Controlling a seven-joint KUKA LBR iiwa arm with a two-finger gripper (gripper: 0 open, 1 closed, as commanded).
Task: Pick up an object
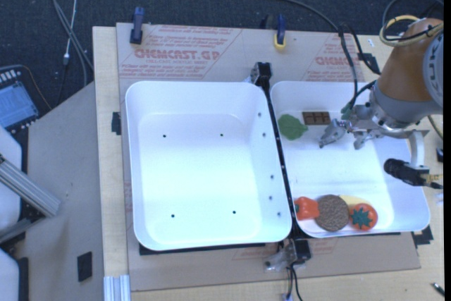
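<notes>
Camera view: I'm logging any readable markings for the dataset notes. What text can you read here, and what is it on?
"CHEMCAST GP", red print, upside down, on the brown sheet behind the bins.
Smaller red lines around it: too blurred to read.
Repeat print near the sheet's right end: blurred, unreadable.

Left bin (204, 109): floor bare, you can descend anywhere inside rim. Right bin (394, 211): centre floor open between far and near clutter. Far-left corner blocked by green leaf (291, 126), with brown chocolate bar (316, 118) just right of it. Gripper (344, 135) hangs over far part of right bin, right of bar, arm (409, 74) covering far-right corner. Near edge obstructed by row: red piece (306, 208), brown round patty (332, 213), yellow piece (352, 201) behind it, tomato (363, 216); items touching, no gap between them. Black divider clamps (262, 72) stand between bins at far and near ends.
</notes>
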